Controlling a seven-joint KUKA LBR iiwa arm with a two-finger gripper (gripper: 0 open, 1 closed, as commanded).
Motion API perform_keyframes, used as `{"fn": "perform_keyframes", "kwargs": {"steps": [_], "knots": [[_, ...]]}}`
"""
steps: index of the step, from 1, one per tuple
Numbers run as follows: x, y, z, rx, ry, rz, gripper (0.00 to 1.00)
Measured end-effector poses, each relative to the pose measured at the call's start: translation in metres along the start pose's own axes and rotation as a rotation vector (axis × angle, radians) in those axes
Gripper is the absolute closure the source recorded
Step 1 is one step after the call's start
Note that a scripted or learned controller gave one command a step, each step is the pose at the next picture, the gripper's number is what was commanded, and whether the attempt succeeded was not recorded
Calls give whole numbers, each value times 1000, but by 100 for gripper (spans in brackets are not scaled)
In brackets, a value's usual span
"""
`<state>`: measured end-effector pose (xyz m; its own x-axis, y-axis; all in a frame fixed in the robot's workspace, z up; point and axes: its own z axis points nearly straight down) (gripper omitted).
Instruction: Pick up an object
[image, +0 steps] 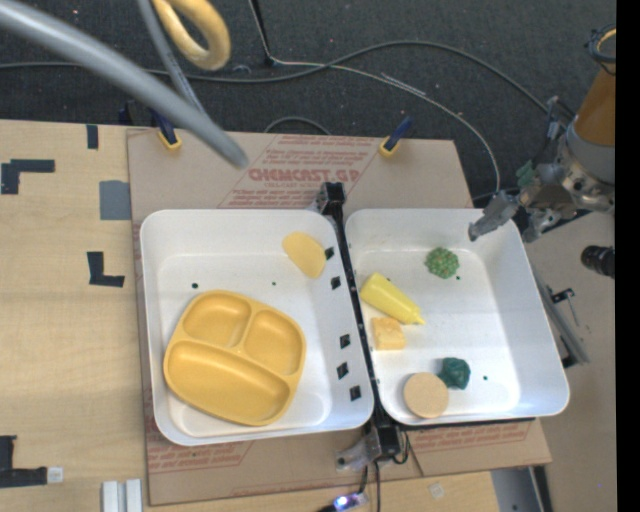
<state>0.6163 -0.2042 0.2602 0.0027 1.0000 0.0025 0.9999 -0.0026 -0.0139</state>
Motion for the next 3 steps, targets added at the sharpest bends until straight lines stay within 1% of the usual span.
{"fn": "perform_keyframes", "kwargs": {"steps": [1,2,3], "knots": [[1,2,-6,-10,-3,-4,0],[-5,2,41,-6,-2,-3,0],[6,1,100,-4,-1,-4,0]]}}
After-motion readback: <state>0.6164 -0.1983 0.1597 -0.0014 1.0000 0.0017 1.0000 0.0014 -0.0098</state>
